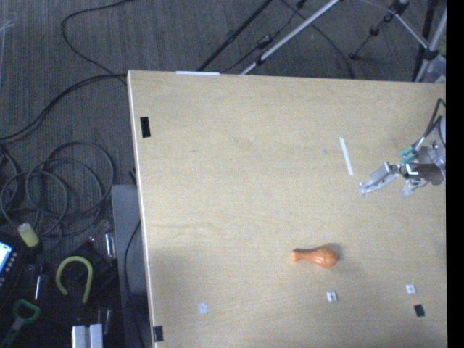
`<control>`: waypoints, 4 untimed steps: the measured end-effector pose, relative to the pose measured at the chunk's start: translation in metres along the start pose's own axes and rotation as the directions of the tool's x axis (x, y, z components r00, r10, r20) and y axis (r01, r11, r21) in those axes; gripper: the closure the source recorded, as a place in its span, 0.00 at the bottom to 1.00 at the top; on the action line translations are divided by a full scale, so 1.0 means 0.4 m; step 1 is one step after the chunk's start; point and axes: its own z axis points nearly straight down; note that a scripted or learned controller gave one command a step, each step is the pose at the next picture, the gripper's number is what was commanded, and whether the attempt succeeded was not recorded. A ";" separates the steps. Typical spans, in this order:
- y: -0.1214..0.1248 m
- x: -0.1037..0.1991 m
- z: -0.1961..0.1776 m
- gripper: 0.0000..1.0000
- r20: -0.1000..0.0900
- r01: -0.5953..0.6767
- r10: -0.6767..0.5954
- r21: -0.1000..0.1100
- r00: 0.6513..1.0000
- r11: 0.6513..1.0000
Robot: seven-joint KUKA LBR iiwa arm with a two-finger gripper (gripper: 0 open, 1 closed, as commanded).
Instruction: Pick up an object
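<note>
Counter was smooth, pale wood-look laminate, matte. Orange object lay on it toward the near side: bulb-shaped with a tapered neck pointing left, glossy. Thin white stick lay flat further back. End effector sat at right, metallic fingers slightly spread, pinching nothing, well apart from the orange object.

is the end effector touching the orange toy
Apart. The camera view shows bare tabletop between the end effector and the orange toy, which lies lower down and further left.
</note>
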 end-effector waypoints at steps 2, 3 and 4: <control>0.301 -0.020 0.311 0.00 0.001 -0.071 0.071 -0.001 0.998 0.998; 0.420 0.006 0.485 0.00 0.005 0.102 -0.102 -0.001 0.995 0.995; 0.421 0.112 0.403 0.00 0.003 0.349 -0.349 -0.002 0.937 0.937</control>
